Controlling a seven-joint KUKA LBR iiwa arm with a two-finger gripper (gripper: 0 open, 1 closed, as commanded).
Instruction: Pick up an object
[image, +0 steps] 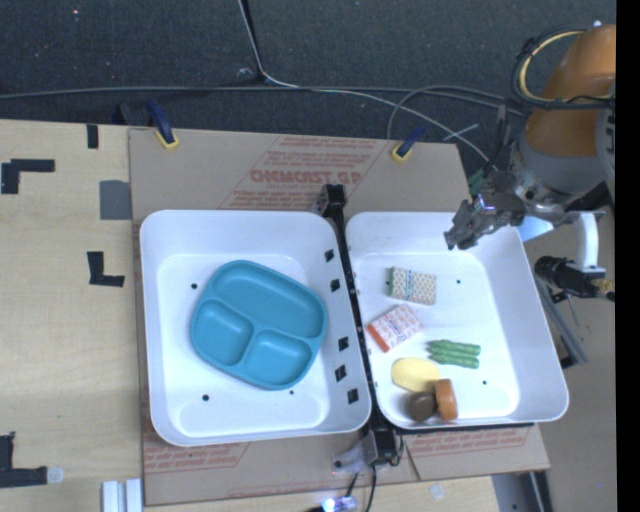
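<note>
Camera view: two shallow white bins sit side by side on a sheet of brown cardboard, the left bin (165, 300) and the right bin (520, 330) touching along a black centre divider. The left bin holds one blue plastic plate (258, 323) with three moulded compartments and rounded corners, glossy and rigid. The right bin holds the loose objects, grouped in its near half: a small patterned packet (413, 285), rectangular and lying flat; an orange-and-white packet (394, 327) just below it, its long axis running diagonally; a green bean pod (454, 351) lying roughly left to right; a smooth yellow potato-shaped piece (414, 374); and a brown and orange rounded piece (433, 402) touching the yellow one. The gripper (466, 231) hangs over the far right corner of the right bin, well apart from all objects, and holds nothing; its finger spacing cannot be told. Thin cables cross the dark floor beyond the bench.
</note>
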